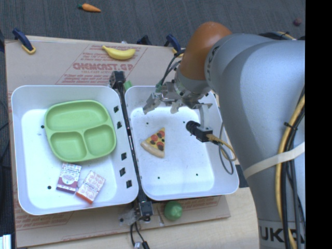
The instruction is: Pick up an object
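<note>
1. Grey KUKA arm (259, 102), orange band above the wrist, reaching in from the right over the far end of the right bin.
2. Cardboard sheet (78, 66) with red print, under both bins, held by blue clamps at the far edge.
3. Left white bin (21, 154), holding a green divided plate (80, 128) and, nearer the camera, two small red-and-white packets (80, 183) side by side.
4. Right white bin (181, 183), touching the left bin along a black centre strip.
5. Gripper (163, 101), poised over the right bin's far-left corner; state of the pincer impossible to tell, nothing visibly pinched.
6. Toy pizza slice (156, 142), flat on the right bin's floor, near the gripper but apart from it, on the camera side.
7. Toy banana (119, 51) on the cardboard beyond the bins.
8. Green ball (173, 210) on the cardboard just in front of the right bin.
9. Toy carrot (91, 7) on the dark floor, well beyond the bench.
</note>
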